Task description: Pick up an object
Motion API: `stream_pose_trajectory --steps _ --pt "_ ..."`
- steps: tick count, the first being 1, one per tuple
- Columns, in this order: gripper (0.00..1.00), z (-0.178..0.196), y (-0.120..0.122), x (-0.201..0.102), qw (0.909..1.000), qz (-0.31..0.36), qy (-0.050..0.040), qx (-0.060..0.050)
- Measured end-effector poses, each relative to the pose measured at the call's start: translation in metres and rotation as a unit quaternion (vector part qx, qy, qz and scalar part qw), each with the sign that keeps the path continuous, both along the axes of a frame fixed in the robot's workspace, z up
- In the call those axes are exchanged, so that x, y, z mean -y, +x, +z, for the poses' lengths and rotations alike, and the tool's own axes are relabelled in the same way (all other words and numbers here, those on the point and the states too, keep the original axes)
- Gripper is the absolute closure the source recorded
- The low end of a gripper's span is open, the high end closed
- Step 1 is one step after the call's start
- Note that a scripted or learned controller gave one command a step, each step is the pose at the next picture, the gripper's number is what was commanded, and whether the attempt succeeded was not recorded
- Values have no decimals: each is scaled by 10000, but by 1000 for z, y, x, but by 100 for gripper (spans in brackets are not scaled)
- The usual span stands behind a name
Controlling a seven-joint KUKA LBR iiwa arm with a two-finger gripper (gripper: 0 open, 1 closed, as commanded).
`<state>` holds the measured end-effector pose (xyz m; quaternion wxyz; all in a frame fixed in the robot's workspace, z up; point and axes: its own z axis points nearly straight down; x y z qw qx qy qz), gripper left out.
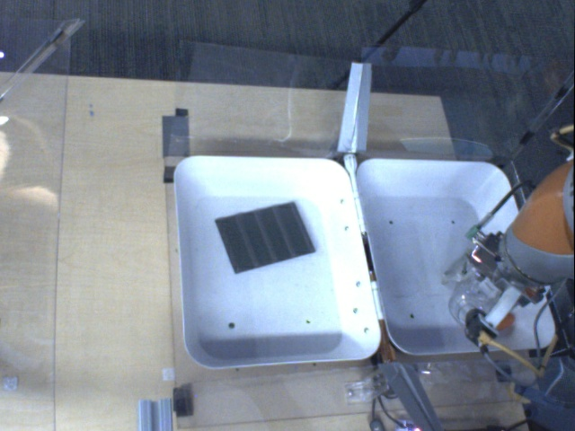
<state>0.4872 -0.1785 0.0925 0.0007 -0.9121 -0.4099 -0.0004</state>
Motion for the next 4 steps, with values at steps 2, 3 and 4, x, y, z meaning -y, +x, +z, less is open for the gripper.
stream_pose_trajectory --steps 2,3,4 --pt "0 9 1 -1 10000 20 8 -2" --pt "0 133 1 11 9952 -975 -7 13" --pt "0 2 1 -2 9913 -1318 1 4"
